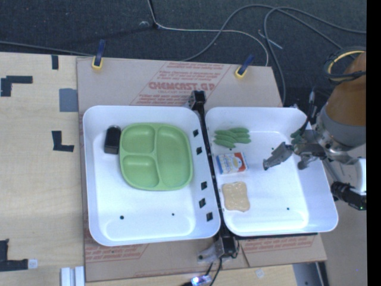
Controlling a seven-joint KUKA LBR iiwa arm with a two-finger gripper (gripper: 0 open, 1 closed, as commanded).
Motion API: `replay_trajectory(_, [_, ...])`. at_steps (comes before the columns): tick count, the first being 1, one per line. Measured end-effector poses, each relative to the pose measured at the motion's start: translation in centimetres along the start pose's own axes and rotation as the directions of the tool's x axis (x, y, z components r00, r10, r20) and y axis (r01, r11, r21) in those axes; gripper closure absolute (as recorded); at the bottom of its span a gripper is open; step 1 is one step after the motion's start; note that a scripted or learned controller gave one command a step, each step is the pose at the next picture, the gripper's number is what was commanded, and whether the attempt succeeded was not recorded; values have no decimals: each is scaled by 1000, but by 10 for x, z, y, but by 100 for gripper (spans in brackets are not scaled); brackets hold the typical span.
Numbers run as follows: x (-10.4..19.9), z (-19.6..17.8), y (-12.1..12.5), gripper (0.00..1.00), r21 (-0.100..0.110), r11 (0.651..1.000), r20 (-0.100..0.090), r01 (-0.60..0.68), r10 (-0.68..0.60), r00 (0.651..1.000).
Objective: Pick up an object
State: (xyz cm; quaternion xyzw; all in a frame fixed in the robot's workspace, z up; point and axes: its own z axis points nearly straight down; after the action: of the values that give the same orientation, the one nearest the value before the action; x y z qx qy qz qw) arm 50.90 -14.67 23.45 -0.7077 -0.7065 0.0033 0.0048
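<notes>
Empty gripper (280, 157), fingers spread, hangs right of the small carton (230, 162); closing early would catch nothing.

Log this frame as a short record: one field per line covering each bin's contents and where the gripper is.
left bin: green divided plate, with a small black object beside the plate's left edge
right bin: green pea pods, a red and white packet, a tan slice of toast, all along its left side
gripper: over the right bin, right of the packet, nothing seen between its fingers
arm: enters from the right
</notes>
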Motion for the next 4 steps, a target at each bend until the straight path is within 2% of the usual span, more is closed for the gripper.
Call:
replay_trajectory(1, [0,-5,2,0,-10,1000,2,3,-3,1000])
replay_trajectory(2, [-6,42,5,0,-6,1000,2,2,-2,1000])
replay_trajectory(3, [-8,93,-5,0,-4,1000,1,1,-1,1000])
replay_trajectory(4, [-7,145,-4,0,-11,1000,2,1,-1,1000])
